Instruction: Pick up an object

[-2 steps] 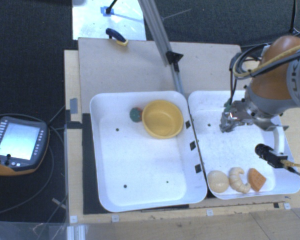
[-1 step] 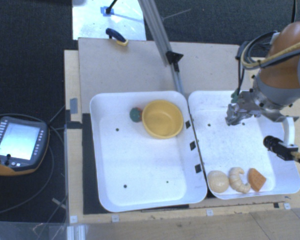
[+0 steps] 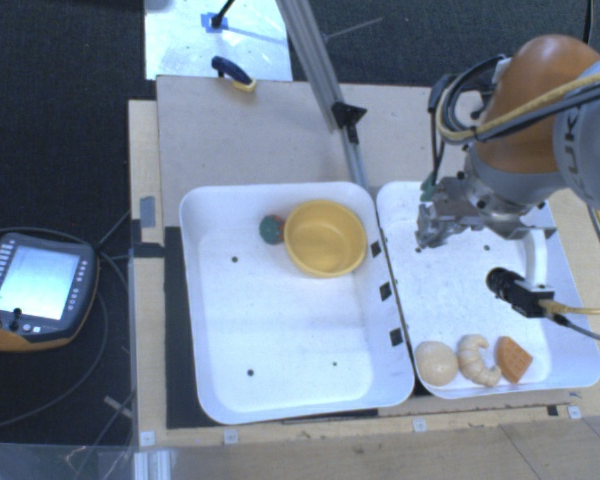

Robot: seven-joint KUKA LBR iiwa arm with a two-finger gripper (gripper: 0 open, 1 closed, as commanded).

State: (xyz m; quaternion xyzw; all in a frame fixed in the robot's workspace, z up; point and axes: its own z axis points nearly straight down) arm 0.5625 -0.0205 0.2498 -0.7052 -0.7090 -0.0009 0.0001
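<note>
Objects available for picking. Three small food-shaped pieces lie in a row along the near edge of the right-hand bin (image 3: 460,293): a pale rounded piece (image 3: 435,362) at the view's left, a croissant-shaped piece (image 3: 477,359) in the middle and an orange wedge (image 3: 513,358) at the right. The first two touch or nearly touch; the wedge sits just beside the croissant shape.

The claw (image 3: 432,233) hangs over the far left corner of the same bin, well apart from the row and near the wall shared with the neighbouring bin. Whether it is released or clenched cannot be told from this angle, nor whether it touches the bin floor. The grey arm (image 3: 540,98) (orange band uppermost) enters from the view's right.

In the left-hand bin (image 3: 280,318) a yellow bowl (image 3: 325,237) stands upright in the far right corner, with a small green ball (image 3: 271,229) just beside its left rim, possibly touching it.

Both bins rest side by side on the bench (image 3: 240,128). A slanted metal pole (image 3: 315,53) meets the bench behind the bins, and a blue-and-yellow handle (image 3: 232,71) lies at its far edge. A teach pendant (image 3: 35,290) with a lit screen rests on the dark floor at the view's left.
</note>
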